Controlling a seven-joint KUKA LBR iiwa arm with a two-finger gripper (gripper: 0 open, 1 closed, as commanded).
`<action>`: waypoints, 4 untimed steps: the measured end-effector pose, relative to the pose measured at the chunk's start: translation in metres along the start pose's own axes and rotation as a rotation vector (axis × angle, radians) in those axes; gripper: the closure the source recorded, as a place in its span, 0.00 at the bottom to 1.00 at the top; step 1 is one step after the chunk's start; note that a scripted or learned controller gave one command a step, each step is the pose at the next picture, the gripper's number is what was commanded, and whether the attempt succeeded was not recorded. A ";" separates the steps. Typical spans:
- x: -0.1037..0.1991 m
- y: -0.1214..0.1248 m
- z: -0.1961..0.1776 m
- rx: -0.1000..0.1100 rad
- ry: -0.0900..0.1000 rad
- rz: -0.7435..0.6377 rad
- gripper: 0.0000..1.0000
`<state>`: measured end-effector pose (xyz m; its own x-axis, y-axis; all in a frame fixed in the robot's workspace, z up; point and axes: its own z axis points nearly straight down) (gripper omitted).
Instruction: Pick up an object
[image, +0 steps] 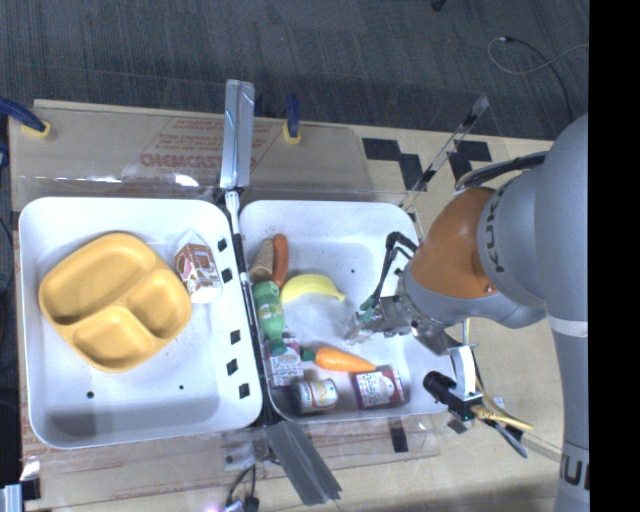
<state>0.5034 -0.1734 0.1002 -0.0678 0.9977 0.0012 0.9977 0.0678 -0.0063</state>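
Orange plastic carrot lies loose in the right white bin, beside a yellow banana. Robot's hand sits low just above the carrot; finger state cannot be told. Nothing lifted; grasp and lift outstanding.

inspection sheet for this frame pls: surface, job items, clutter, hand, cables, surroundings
Surface: two white bins, left bin and right bin, on a wooden bench.
Job's things: right bin holds banana, carrot, green bottle, sausage, two jars.
Clutter: left bin holds yellow divided tray and small packet.
Hand: hand low in right bin beside the banana; grip state unclear.
Cables: black cable on floor, upper right.
Surroundings: dark carpet.
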 end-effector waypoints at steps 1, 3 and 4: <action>0.000 0.000 0.000 0.000 0.000 0.000 0.00; 0.090 0.085 -0.092 -0.005 -0.002 -0.228 0.00; 0.067 0.078 -0.042 -0.002 -0.001 -0.386 0.00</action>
<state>0.5766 -0.1011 0.1413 -0.4384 0.8988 0.0025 0.8988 0.4384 -0.0039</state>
